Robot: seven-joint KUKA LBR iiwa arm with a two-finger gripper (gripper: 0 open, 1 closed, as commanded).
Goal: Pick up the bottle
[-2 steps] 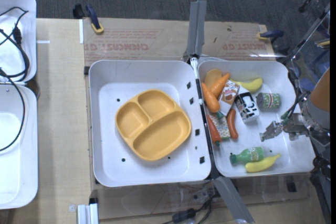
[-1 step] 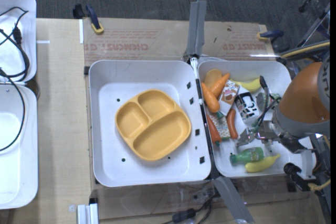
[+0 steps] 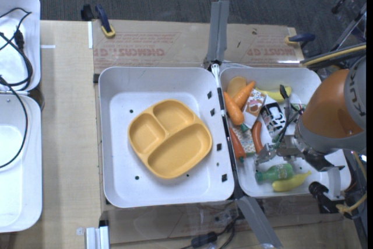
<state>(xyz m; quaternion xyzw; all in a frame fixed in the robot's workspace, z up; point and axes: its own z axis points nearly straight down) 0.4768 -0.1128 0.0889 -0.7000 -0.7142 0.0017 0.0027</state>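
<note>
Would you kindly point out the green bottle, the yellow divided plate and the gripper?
green bottle (image 3: 275, 172): camera view, middle of its body.
yellow divided plate (image 3: 169, 138): camera view, central ridge between compartments.
gripper (image 3: 268, 154): camera view, at its fingertips.

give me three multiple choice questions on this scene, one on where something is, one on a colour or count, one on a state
1. Where does the green bottle lie?
A. In the right bin, near its front edge
B. On the yellow plate
C. On the cardboard behind the bins

2. How many compartments does the yellow plate have?
A. Two
B. Three
C. Five

3. How does the green bottle rest?
A. Upright on its base
B. On its side
C. Hanging above the bin

Answers:
1. A: it lies in the right bin, beside the yellow banana, just below the gripper.
2. B: two small sections and one large one.
3. B: its long axis runs flat across the bin floor.
</note>
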